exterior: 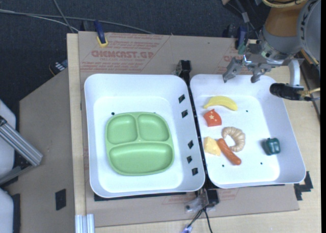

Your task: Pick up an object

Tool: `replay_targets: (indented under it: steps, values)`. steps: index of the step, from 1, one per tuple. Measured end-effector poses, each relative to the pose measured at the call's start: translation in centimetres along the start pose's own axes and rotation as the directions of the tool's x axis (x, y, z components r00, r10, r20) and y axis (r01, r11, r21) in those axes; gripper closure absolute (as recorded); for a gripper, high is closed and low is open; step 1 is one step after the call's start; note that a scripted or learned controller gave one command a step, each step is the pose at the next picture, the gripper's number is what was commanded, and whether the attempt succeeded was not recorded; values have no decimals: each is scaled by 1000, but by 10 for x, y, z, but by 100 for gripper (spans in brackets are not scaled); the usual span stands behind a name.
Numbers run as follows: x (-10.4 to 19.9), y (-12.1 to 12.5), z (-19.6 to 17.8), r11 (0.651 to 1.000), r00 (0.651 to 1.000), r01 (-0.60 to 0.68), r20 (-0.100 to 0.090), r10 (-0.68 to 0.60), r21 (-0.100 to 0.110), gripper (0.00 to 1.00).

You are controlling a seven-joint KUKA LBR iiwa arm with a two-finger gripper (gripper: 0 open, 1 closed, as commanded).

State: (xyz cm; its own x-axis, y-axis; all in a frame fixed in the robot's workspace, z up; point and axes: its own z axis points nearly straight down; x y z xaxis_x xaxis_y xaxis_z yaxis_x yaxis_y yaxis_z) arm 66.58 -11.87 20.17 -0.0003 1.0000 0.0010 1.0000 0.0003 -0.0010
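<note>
From my remote station, I see the two-finger gripper (241,75) poised over the far rim of the right shallow white bin (285,130), fingers spread and grasping nothing. Below lie a yellow plastic banana (221,103), a curled pink shrimp (234,137) and a small green block (271,146); a green divided tray (139,143) fills the left bin (97,125).

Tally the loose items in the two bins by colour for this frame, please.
Green: 2, divided plate in left bin, small green object in right bin
Yellow: 2, banana, cheese wedge
Red/orange: 2, red piece with star, sausage
Tan: 1, shrimp
Total: 7
</note>
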Motion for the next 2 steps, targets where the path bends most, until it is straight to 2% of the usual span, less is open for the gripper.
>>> replay_targets:
  steps: [2]
  values:
    - [-2, -2, 114, 1000, 1000, 1, 0, -1, 5, 0]
